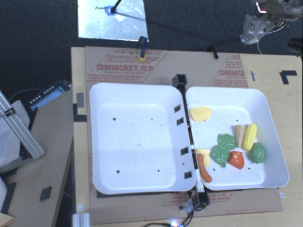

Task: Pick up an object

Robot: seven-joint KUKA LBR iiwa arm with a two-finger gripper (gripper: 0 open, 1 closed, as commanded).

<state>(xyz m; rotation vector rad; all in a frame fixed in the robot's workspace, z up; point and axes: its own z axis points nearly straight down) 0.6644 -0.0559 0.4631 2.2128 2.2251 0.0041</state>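
Jaws' state cannot be told; the gripper hangs well beyond the right bin, which holds toy vegetables.

From my console, the arm's end appeared as pale grey metal, a cluster of blocky, angular parts. A small bright orange-white mark glowed on it, and a thin light cable looped beneath.
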